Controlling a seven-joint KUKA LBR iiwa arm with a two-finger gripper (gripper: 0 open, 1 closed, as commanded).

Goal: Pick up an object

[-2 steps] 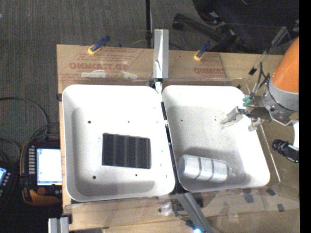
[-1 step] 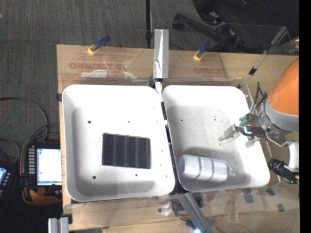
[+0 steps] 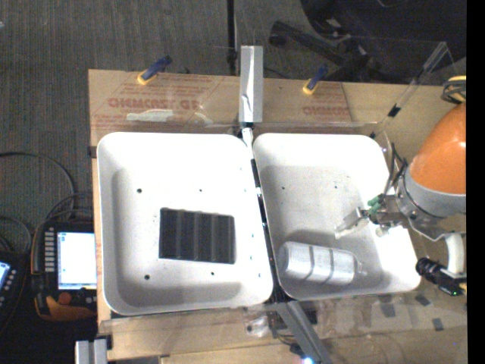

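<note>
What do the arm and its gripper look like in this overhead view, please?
The arm shows a rounded orange band above a grey wrist section. Below it, the gripper is a slim assembly of pale metal-looking parts with a small green piece near its base. Thin dark cables run along the wrist.

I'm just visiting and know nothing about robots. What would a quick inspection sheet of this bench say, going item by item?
Surface: two shallow white bins side by side, left bin and right bin, on a bench with a brown board behind them.
Job's things: a dark ribbed rectangular block lies flat in the left bin; a pale grey cylinder lies on its side at the front of the right bin.
Clutter: nothing seen inside the bins.
Gripper: gripper sits over the right bin, above and apart from the cylinder; nothing seen between its fingers.
Cables: black cable on the floor at left.
Surroundings: handheld screen unit left of the bench; two clamps on the board.
</note>
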